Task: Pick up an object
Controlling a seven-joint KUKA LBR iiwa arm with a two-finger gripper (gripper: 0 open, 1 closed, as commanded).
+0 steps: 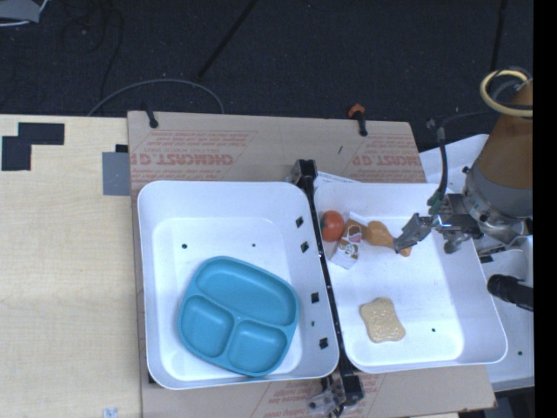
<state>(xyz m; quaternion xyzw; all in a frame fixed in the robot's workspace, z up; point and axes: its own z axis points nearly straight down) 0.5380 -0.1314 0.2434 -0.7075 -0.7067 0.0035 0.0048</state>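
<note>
Robotics lab bench: clamped cardboard base (261, 151), paired white bins (161, 233), loose floor cables (157, 85).

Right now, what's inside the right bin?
The right bin holds a tomato, a small carton, a tan pear-shaped piece and a cracker. The gripper reaches in by the pear-shaped piece, covering the bin floor beneath it.

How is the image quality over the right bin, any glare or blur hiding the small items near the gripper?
Camera view: even light; the white right bin is bright but not washed out; the gripper looks soft, its tip overlapping the tan item; the red ball and cracker read clearly; the blue tray casts little shadow.
</note>
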